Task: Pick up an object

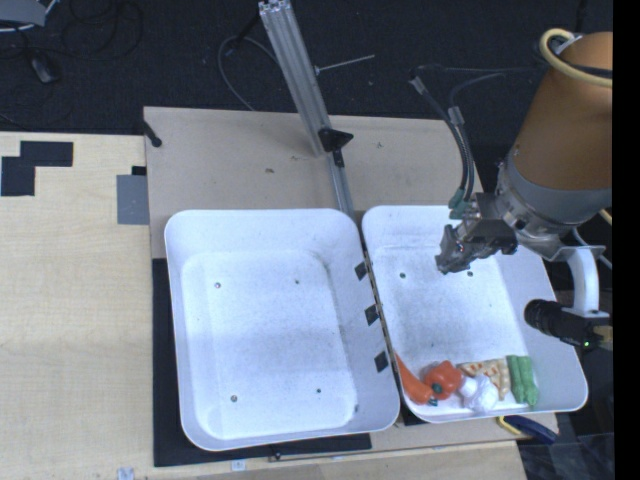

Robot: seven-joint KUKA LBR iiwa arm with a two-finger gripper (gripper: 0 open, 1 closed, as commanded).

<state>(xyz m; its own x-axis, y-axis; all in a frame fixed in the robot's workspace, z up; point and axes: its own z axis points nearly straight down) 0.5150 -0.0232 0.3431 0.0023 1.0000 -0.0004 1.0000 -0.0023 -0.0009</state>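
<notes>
Along the near edge of the right bin lie an orange object, its long axis running left to right and its tapered end pointing left, a white piece and a green piece standing near-to-far. Farther back, the hand hovers above the bin floor; its opening cannot be told. The left bin sits beside it on the surface.

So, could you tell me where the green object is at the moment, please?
The green object lies in the right-hand bin, at its near right corner, right of the white item and orange piece, well below the gripper.
</notes>
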